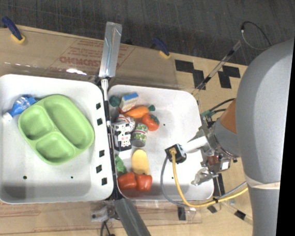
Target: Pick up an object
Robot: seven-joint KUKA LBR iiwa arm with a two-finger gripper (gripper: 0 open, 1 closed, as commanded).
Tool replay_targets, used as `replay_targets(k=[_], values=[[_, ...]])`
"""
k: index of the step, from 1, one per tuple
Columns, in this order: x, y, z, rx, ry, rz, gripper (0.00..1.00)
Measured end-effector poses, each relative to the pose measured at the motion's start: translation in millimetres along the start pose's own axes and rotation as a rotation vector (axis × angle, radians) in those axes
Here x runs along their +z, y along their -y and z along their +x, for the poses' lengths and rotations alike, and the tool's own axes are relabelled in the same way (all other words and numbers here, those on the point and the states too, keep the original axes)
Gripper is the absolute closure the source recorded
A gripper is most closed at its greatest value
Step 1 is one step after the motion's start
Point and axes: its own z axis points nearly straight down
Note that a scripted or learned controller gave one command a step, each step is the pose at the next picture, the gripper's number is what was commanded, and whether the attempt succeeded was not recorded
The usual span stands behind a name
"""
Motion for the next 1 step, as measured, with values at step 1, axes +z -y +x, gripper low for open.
replay_targets(k=[1], values=[[-0.7,100.2,40.5,-0.161,0.005,0.004,0.00]])
